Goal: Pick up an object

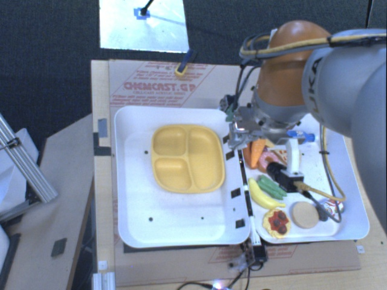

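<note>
1. Nearest you, in the right bin, lay a pizza slice and a cookie.
2. Just behind them lay a banana and a green pea pod.
3. Farther back, the gripper hung over a carrot; you couldn't tell its jaw state.

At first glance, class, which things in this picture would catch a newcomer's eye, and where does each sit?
The big grey arm with its orange band fills the upper right, bent down over the right bin. The yellow divided plate lies alone in the left bin. A cluster of toy foods crowds the right bin: a banana, a carrot, a pizza slice and a round cookie.
</note>
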`<action>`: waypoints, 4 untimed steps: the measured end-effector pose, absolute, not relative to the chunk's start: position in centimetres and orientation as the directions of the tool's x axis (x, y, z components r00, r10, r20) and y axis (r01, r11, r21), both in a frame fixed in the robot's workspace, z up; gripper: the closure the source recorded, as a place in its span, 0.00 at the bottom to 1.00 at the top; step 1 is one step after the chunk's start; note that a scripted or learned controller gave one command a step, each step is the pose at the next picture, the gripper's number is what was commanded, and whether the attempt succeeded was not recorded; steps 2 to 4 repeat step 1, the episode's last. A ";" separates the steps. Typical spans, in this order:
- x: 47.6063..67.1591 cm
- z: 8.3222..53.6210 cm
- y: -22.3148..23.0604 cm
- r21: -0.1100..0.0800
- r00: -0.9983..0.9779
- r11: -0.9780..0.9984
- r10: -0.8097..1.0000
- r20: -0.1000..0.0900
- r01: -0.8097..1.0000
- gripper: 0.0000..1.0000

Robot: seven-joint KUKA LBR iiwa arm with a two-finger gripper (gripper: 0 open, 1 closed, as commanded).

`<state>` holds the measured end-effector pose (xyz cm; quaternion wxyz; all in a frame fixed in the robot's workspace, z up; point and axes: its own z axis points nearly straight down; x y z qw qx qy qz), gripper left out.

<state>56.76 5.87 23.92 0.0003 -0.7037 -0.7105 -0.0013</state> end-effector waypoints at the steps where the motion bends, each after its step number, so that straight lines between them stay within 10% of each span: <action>1: 56.7 21.9 8.3 -0.001 -0.006 0.006 1.000 0.001 1.000 1.00; 4: 56.7 21.9 8.3 -0.001 -0.006 0.006 1.000 0.001 1.000 1.00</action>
